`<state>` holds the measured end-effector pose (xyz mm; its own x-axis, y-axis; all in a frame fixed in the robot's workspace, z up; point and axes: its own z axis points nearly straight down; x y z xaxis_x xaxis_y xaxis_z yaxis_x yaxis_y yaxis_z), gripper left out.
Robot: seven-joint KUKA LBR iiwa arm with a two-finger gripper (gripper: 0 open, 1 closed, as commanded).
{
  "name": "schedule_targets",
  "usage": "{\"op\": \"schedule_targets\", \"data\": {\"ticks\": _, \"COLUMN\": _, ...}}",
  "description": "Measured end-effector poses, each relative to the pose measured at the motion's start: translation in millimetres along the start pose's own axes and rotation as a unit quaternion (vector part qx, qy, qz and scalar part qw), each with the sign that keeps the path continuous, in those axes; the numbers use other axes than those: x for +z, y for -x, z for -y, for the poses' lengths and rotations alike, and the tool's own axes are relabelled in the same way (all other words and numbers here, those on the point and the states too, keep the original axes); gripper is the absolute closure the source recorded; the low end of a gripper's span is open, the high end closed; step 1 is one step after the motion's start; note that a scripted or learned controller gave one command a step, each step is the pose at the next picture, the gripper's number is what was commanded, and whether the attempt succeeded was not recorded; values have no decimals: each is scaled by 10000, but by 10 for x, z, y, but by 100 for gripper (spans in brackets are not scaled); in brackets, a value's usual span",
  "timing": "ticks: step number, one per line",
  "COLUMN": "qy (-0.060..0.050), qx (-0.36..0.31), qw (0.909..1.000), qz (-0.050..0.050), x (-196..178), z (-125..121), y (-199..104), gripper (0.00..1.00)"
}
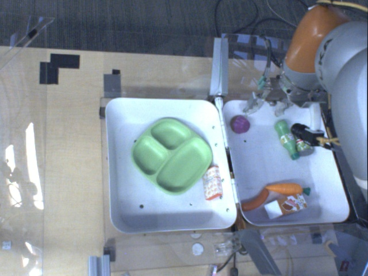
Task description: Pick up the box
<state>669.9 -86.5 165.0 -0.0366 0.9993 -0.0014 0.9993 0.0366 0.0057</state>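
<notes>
From the overhead camera, the gripper (265,100) is hanging over the far end of the right bin (328,171). Its jaws are standing spread, with nothing between them. The box (288,204), a small orange and white carton, is lying at the opposite end of that bin, by the near wall and well apart from the gripper.

The box is looking awkward to take. A carrot (283,188) is lying just beside its far edge, and a curved orange sausage (255,200) is sitting close on its left. I am expecting a descending finger to land on one of these, or pinch the carrot along with the box. The near wall is also leaving little room for a finger on that side, so the box may be shoved against the wall and tip instead of being gripped.

A green bottle (286,138) and a purple ball (240,123) are lying between the gripper and the box; a low pass risks knocking them, and the ball is likely to roll.

In the left bin (123,211), beside a green plate (171,154), a red and white packet (213,183) is looking box-like enough to be mistaken for the target.
</notes>
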Motion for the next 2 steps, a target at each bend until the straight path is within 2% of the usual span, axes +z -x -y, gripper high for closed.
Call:
{"op": "schedule_targets", "data": {"ticks": 1, "qy": 12, "qx": -1040, "qw": 9946, "qz": -3, "x": 777, "z": 61, "y": -4, "gripper": 0}}
{"op": "schedule_targets", "data": {"ticks": 2, "qy": 49, "qx": -1076, "qw": 9942, "qz": 9, "x": 644, "z": 33, "y": -22, "gripper": 100}}
